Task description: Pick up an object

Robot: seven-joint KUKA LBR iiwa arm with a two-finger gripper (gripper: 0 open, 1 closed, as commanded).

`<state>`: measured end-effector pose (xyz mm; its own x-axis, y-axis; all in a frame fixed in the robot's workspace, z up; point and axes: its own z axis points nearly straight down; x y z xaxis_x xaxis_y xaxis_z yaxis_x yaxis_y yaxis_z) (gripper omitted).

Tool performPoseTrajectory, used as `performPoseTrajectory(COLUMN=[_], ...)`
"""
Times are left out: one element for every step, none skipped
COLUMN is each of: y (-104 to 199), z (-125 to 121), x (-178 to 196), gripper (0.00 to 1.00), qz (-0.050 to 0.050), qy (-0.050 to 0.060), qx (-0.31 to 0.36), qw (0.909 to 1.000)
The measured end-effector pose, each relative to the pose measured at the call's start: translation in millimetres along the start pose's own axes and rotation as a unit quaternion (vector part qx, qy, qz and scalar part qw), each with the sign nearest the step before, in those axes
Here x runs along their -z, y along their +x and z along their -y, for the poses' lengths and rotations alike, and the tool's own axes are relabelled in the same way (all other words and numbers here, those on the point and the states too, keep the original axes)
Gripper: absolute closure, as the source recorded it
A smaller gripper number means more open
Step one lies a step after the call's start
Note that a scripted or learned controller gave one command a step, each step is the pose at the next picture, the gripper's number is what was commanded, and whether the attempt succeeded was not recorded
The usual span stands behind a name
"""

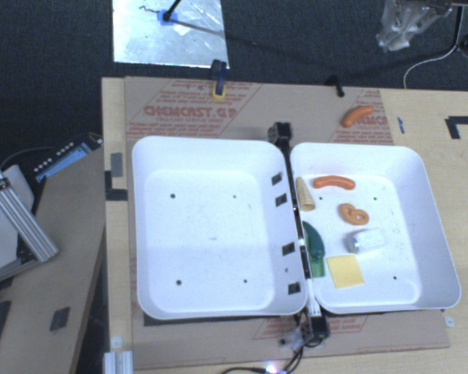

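1. Raised at the frame's top right corner, off the bench and over the dark floor, the grey two-finger gripper (396, 33) hangs blurred; whether it is released or clenched cannot be told, and nothing is seen in it.
2. Two shallow white plastic bins sit side by side on the cardboard-covered bench (179, 107): the left bin (210, 228) and the right bin (421, 232).
3. Six objects lie in the right bin: one pale ridged corn-like cone (305, 194) near the divider, one orange sausage-shaped toy (333, 182), one orange pretzel-shaped piece (352, 213), one small white block (364, 241), one flat yellow square (345, 271), and one dark green leaf-shaped piece (313, 248) against the inner wall.
4. One more orange sausage (357, 115) rests on the cardboard behind the right bin, well apart from the others.
5. One yellow-and-blue clamp (218, 79) stands at the bench's far edge, below a shiny metal sheet (168, 22) on the floor.
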<state>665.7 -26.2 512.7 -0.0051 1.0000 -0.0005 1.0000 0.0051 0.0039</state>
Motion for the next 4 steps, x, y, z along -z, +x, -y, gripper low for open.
performPoseTrajectory(y=[16.8, 22.1, 56.5, 62.3], z=[17.6, 41.2, 127.3, 149.1], x=[23.2, 22.4, 22.9, 23.1], gripper=[1.00, 1.00, 1.00, 1.00], qz=[0.000, 0.000, -0.001, 0.000], qy=[0.000, 0.001, 0.002, 0.001], qx=[0.000, 0.000, 0.001, 0.000], qw=[1.0000, 1.0000, 1.0000, 1.0000])
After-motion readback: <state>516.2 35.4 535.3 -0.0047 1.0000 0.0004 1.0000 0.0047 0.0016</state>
